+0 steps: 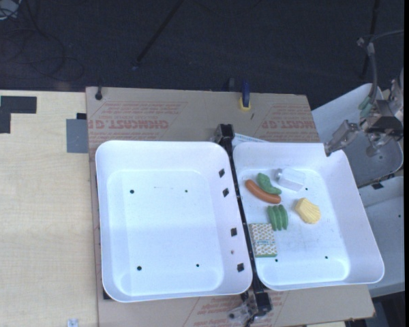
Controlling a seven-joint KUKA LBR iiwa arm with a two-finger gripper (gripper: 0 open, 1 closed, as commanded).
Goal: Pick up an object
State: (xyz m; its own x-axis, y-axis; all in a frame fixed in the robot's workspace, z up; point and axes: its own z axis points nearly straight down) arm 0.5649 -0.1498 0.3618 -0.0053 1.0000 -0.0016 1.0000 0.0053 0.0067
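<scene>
An object for picking has to be chosen from the small group lying in the right bin, since no single item is named by the task. Five things are seen there: an orange hot-dog-shaped toy, a green curved piece touching its upper side, a clear plastic item just beside them toward the far rim, a yellow corn-like toy, a green ribbed vegetable, and a flat patterned packet near the divider between the bins. The left bin is seen beside it.

The gripper is found at the far right corner of the right bin, above or just outside its rim, on the arm reaching in from the right. Whether the claw is spread or pressed together cannot be told; the end of the tool is small and dim. Nothing is seen pinched in it.

From the gripper, the objects lie down and to the left in the view, toward the bin's middle. The clear plastic item is judged nearest, the corn-like toy next. The hot-dog toy's long axis runs slantwise from upper left to lower right, so a grasp across its narrow width would probably be called for. The corn-like toy stands apart from its neighbours and is judged the easier target.
</scene>
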